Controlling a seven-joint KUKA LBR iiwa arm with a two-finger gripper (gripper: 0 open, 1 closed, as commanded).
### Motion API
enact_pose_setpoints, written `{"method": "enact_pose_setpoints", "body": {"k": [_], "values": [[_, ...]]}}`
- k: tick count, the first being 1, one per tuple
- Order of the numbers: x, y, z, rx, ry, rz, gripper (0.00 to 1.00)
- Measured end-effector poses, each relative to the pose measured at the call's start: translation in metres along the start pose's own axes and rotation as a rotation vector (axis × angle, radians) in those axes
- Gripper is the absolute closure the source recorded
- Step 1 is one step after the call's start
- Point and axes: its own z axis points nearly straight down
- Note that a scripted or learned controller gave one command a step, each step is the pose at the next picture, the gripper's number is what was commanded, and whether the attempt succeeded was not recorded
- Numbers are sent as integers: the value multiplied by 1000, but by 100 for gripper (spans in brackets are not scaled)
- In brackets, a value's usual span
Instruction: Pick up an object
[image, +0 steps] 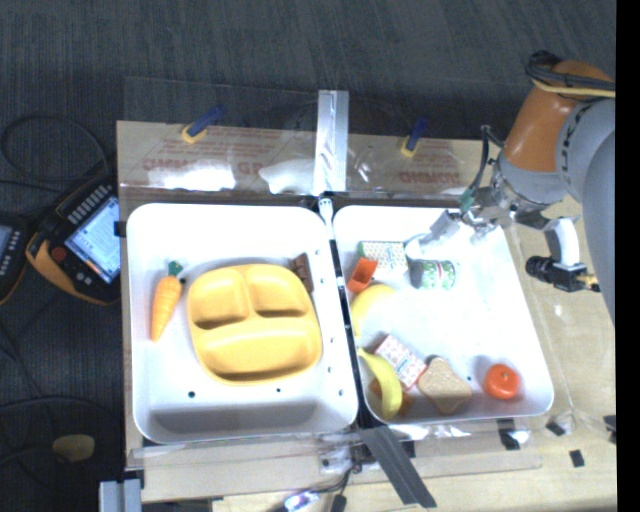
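Gripper is seen low over the right bin, tip at the upper middle, just beside a small green-labelled can lying on its side. Whether anything is pinched, or how the gripper is set, cannot be told; that end is blurred and pale against the bin floor.

Candidate objects are grouped nearby: a small printed box, an orange block and a yellow lemon-like piece, all close together left of the can.

Risks, as judged:
- can likely to be rolled away if touched off-centre
- box nudged instead, given the tight spacing
- pale tip misjudged against the white floor

Not resolved: can label text, box print. The banana is partly covered by a second printed box. The arm is cut off at the view's edge.
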Motion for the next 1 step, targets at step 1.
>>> {"method": "enact_pose_setpoints", "body": {"k": [1], "values": [[11, 4, 64, -7, -1, 261, 0]]}}
